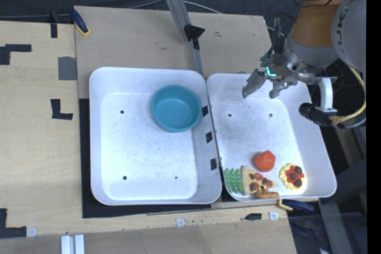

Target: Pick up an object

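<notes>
Camera view shows you the gripper (262,87) spread open and holding nothing, over the right bin (309,128); next, I judge, descend toward the tomato (265,160).

Left of the grey gripper (263,87) sits a teal-blue bowl (175,107) in a speckled white bin (113,146). Below the gripper lie a red tomato (265,160), a pizza slice (256,182) with green crust and red dots, and a yellow, red-spotted round piece (292,176).

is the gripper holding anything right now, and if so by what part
Nothing is held. The two-finger gripper hangs open over the far end of the right white bin, with bare bin floor between its fingers.
</notes>
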